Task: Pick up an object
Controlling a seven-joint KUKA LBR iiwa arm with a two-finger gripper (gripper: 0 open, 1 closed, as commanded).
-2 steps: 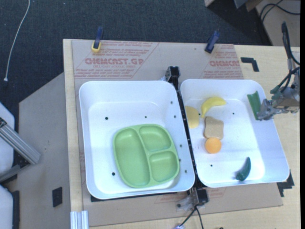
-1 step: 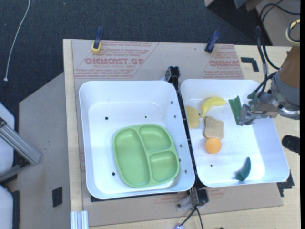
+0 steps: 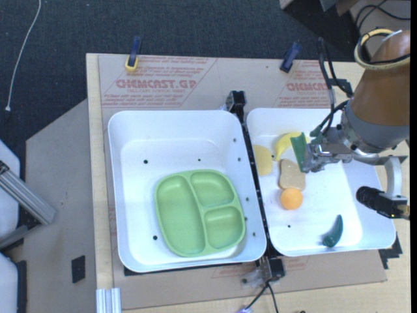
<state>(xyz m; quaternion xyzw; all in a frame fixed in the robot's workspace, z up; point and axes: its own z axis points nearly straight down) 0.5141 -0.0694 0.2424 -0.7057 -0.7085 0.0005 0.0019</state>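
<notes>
1. Left bin [image 3: 130, 194] is holding a green divided plate [image 3: 199, 212].
2. Right bin [image 3: 365, 230] is holding the loose objects.
3. Arm [image 3: 384, 90] is reaching over the right bin; gripper [image 3: 311, 156] is hanging above a beige block [image 3: 289, 173]; grip state indiscernible.
4. Orange ball [image 3: 291, 199] is lying just below the block; a teal piece [image 3: 332, 233] is lying apart.

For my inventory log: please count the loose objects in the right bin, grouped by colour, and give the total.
Yellow: 2, a pale piece and a banana shape
Tan: 1
Orange: 1
Green: 2, a block and a teal pepper shape
Total: 6
</notes>
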